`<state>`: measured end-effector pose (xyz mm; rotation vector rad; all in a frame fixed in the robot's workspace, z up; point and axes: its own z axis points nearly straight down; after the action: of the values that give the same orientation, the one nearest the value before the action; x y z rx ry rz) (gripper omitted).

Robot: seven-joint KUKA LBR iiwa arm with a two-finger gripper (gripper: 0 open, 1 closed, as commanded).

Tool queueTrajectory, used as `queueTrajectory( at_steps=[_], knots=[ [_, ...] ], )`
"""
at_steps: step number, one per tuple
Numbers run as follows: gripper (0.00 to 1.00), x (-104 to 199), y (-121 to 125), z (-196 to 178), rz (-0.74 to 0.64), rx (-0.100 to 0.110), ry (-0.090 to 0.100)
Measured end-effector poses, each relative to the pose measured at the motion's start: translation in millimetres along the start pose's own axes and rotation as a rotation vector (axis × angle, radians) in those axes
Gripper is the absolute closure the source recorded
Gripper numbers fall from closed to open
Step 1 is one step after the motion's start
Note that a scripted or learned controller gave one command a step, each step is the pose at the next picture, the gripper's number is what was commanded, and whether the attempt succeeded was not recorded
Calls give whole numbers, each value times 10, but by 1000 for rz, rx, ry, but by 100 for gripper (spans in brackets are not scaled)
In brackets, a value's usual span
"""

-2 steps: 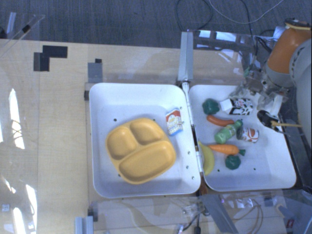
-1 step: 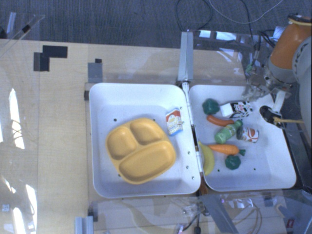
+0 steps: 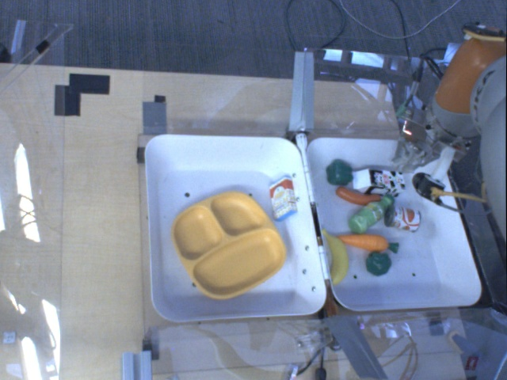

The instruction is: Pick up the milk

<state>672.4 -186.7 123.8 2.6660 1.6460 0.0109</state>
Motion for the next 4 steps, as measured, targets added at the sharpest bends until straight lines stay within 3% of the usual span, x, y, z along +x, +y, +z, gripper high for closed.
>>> queueTrajectory(
  at_steps=[1, 2, 3, 4],
  knots=[
    [0, -2, -18, 30, 0, 7, -1],
    [0, -92, -14, 389, 122, 28, -5],
    [0, 258, -179, -104, 83, 8, -1],
    [0, -55, -19, 297, 73, 17, -4]
  ],
)
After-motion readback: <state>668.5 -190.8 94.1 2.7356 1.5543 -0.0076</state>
